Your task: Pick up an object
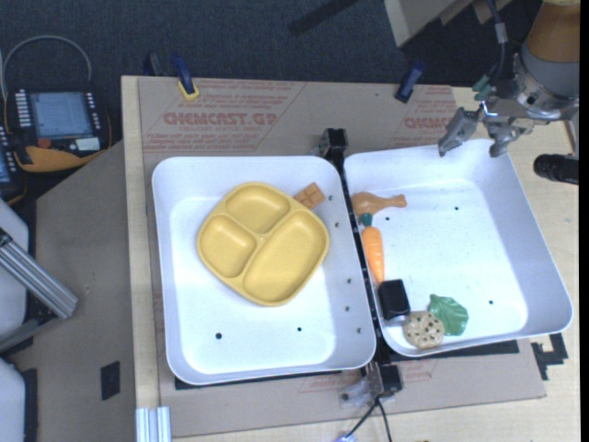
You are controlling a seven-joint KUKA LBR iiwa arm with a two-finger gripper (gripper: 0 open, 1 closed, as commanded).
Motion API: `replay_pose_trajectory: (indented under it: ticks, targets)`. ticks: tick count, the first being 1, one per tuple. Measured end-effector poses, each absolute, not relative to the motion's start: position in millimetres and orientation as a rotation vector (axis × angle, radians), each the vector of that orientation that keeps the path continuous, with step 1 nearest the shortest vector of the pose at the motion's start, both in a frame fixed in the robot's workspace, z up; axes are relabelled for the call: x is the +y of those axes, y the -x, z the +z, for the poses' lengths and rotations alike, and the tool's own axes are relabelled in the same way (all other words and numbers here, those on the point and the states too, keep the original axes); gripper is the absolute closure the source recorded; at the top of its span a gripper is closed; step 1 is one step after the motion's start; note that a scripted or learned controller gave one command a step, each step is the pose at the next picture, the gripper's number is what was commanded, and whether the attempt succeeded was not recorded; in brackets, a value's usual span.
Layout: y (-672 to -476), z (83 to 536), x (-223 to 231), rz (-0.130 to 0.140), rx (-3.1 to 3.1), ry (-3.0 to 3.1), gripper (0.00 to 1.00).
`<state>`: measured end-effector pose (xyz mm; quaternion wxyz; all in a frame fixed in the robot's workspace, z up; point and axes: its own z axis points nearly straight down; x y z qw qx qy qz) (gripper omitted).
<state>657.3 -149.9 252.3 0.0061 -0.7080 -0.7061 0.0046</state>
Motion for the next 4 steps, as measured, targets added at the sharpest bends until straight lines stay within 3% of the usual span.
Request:
replay_pose_trajectory:
  ticks: [1, 4]
  targets:
    - [-659.5, 262, -149, 0.001, -2.221, 2.221, 0.0]
    - [-658.3, 117, -159, 0.004, -2.22, 2.219, 0.0]
